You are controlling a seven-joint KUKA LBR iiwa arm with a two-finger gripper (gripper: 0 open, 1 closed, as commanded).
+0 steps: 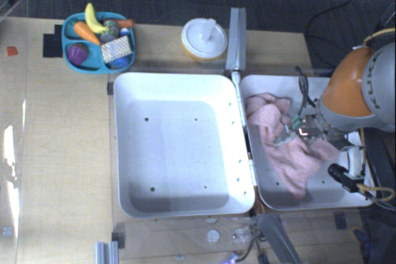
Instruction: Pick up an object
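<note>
Gripping well means pinching a raised fold of the crumpled pink cloth (pixel 291 148) in the right-hand shallow white bin (pixel 269 198); whether the pincer (pixel 297 128) is apart cannot be told.

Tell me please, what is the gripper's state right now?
Gripper: down on the pink cloth in the right bin; whether it is open or closed cannot be told.
</note>
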